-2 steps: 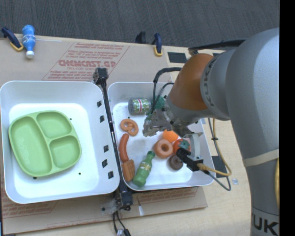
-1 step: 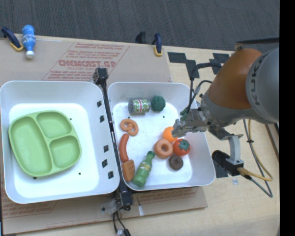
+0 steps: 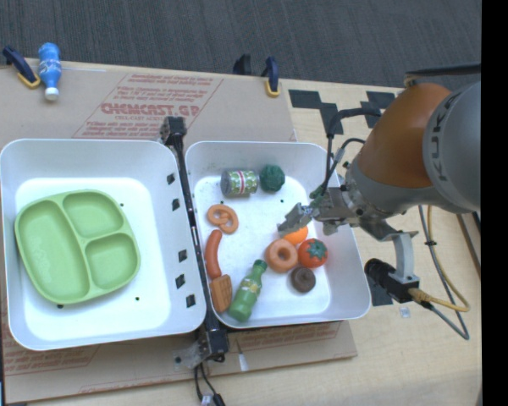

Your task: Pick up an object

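The right bin (image 3: 339, 299) holds several toy foods: a green can (image 3: 240, 182) lying on its side, a dark green ball (image 3: 273, 177), a pretzel (image 3: 223, 218), a red sausage (image 3: 212, 253), an orange donut (image 3: 281, 255), a tomato (image 3: 312, 252), a chocolate donut (image 3: 303, 279), a green bottle (image 3: 247, 291) and a small orange piece (image 3: 222, 293). My gripper (image 3: 294, 219) hangs low over the bin's right middle, just above an orange fruit (image 3: 297, 236) and the orange donut. Its fingers point left and down.
The left bin (image 3: 17, 311) holds a green divided plate (image 3: 78, 244). A blue and white bottle (image 3: 50, 70) lies on the cardboard at the far left back. Clamps stand along the back edge. Cables run off the arm at the right.
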Action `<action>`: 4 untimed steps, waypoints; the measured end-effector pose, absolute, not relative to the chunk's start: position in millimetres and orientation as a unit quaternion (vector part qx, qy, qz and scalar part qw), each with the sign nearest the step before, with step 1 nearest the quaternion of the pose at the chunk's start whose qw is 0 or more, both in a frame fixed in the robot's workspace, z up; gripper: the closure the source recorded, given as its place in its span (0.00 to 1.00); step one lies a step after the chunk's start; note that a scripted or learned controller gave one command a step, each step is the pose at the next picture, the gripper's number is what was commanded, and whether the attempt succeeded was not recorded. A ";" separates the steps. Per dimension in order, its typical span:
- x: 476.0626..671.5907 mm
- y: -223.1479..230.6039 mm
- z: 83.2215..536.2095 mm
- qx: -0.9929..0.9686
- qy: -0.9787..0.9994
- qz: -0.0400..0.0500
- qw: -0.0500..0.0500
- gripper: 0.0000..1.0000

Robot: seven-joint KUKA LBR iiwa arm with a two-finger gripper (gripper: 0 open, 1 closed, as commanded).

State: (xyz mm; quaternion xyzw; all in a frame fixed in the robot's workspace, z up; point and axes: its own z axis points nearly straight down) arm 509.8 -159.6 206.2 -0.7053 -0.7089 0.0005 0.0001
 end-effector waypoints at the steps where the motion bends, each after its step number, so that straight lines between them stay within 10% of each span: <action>1: 585.8 -206.0 91.8 -0.705 -0.709 0.001 0.000 0.00; 2: 586.1 -205.6 102.0 -0.703 -0.711 0.001 0.000 1.00; 3: 586.0 -205.6 101.9 -0.703 -0.711 0.001 0.000 0.00; 4: 586.5 -205.3 112.1 -0.702 -0.712 0.001 0.000 1.00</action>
